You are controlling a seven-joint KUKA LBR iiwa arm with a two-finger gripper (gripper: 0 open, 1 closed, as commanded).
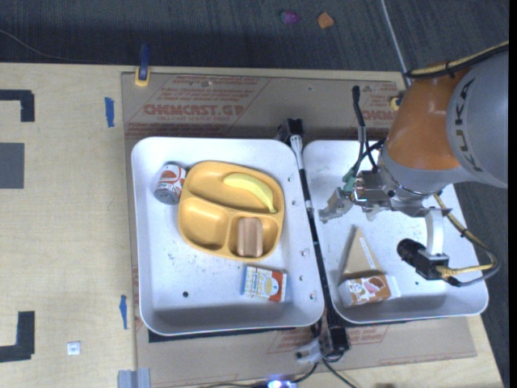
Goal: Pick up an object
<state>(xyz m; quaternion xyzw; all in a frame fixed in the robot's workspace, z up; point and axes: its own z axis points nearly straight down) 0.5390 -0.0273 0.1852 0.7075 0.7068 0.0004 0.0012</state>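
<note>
Tan, wedge-shaped sandwich (pixel 359 254) lies flat in the right bin (pixel 464 301), touching a brown-and-white carton (pixel 367 289) at its base. Metal gripper (pixel 339 206) hangs above the wedge, apart from it; open or clenched cannot be told. Left bin (pixel 153 305) holds a glossy yellow tray (pixel 206 217) with banana (pixel 250 188), a can (pixel 169 183) and a small box (pixel 264 283); cardboard (pixel 194 107) beneath reads "CHEMCAST".

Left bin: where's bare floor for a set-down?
In the left bin, bare floor runs along the front-left, bordered by the yellow tray, the small carton and the rim. The back-left corner is crowded by the can against the tray.
</note>
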